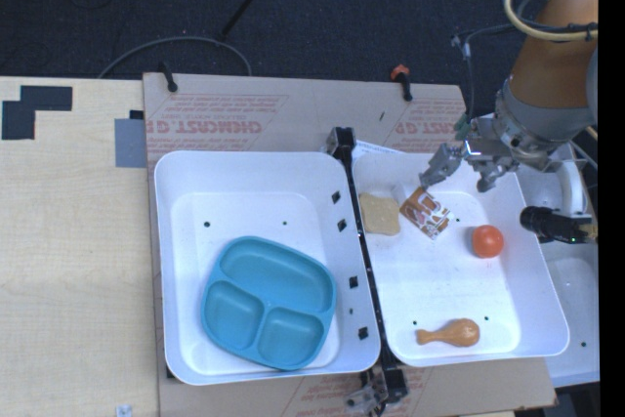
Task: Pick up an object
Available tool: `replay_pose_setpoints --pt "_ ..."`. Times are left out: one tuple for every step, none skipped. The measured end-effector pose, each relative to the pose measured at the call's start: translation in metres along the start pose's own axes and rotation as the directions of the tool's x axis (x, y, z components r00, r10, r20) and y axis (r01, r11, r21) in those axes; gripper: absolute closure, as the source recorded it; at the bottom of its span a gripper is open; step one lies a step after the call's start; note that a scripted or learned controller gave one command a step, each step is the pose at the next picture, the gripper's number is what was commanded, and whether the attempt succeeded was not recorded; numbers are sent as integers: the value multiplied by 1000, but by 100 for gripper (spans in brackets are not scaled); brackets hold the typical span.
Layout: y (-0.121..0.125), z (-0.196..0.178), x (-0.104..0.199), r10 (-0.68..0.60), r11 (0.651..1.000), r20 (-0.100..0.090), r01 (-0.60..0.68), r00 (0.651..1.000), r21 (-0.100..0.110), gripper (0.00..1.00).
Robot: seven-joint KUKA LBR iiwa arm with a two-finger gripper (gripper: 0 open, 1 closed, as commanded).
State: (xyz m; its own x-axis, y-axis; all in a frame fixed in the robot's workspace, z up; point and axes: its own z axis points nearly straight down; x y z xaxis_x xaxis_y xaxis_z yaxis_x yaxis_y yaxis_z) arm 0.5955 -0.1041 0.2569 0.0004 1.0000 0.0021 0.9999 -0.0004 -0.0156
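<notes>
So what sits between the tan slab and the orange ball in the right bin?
In the camera view, a small brown-and-white packet lies between the tan slab and the orange ball, tilted, nearer the slab. The gripper hangs just above it.

Glossy blue plastic tray, matt cardboard base.

Two white bins on cardboard sheet, wood bench.

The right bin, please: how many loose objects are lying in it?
4 in the right bin: a tan slab by the divider, a printed packet beside it, a red ball further right, a drumstick at the front.
</notes>
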Motion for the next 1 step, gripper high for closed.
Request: replay_pose_setpoints --pt "2 -7 0 -1 1000 1 2 1000 -12 0"
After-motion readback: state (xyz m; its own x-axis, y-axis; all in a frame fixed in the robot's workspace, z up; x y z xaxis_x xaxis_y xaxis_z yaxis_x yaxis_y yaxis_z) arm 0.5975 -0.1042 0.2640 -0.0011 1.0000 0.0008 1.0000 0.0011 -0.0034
